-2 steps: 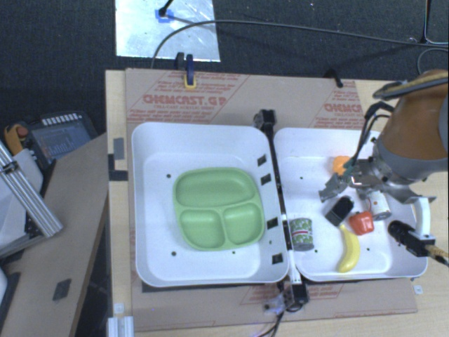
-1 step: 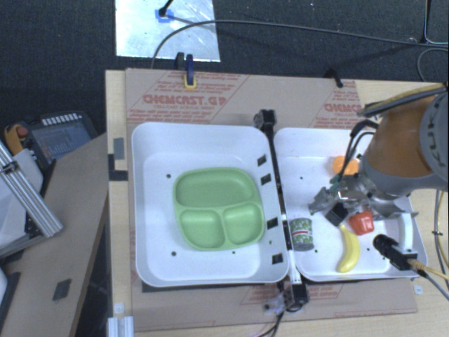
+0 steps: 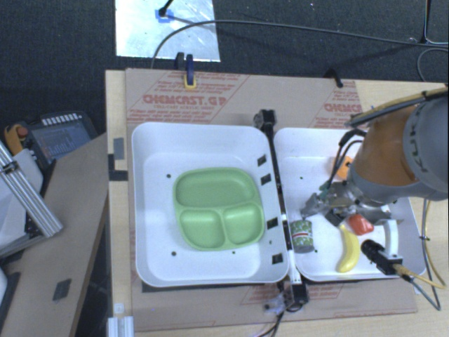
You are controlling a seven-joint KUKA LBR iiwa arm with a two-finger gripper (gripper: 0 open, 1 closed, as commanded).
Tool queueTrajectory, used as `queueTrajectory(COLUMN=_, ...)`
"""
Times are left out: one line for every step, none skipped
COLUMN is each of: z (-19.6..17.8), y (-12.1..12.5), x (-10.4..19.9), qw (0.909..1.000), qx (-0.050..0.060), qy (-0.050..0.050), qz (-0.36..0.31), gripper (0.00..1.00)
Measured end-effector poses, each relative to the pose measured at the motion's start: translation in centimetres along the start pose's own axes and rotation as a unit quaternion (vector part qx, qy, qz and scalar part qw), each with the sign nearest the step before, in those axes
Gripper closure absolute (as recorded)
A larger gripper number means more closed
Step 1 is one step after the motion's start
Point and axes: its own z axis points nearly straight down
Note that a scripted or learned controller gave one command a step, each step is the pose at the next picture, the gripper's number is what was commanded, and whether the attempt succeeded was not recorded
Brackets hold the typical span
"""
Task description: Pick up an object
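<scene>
In the right bin [image 3: 309,153], a small can with a green label [image 3: 302,235] stands at the front left corner. A yellow banana [image 3: 349,250] lies to its right. A red object [image 3: 360,224] sits just above the banana, partly under the arm. An orange object [image 3: 342,166] peeks out behind the arm. My gripper [image 3: 320,202] hangs low over the right bin, just above and right of the can, left of the red object. Nothing shows in its grasp.
A green divided plate [image 3: 214,208] lies in the middle of the left bin [image 3: 158,153]. A black divider strip [image 3: 275,188] runs between the bins. The grey and orange arm [image 3: 393,153] covers the right bin's right half. Cables trail at the front right.
</scene>
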Motion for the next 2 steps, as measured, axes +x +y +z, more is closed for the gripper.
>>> queueTrajectory(z=1.8, y=0.6, x=-0.6, qw=1.0000, qx=-0.008, qy=-0.004, qz=0.003, gripper=0.00)
queueTrajectory(z=0.4, y=1.1, x=-0.8, qw=0.9998, qx=-0.019, qy=-0.009, qz=0.003, gripper=1.00)
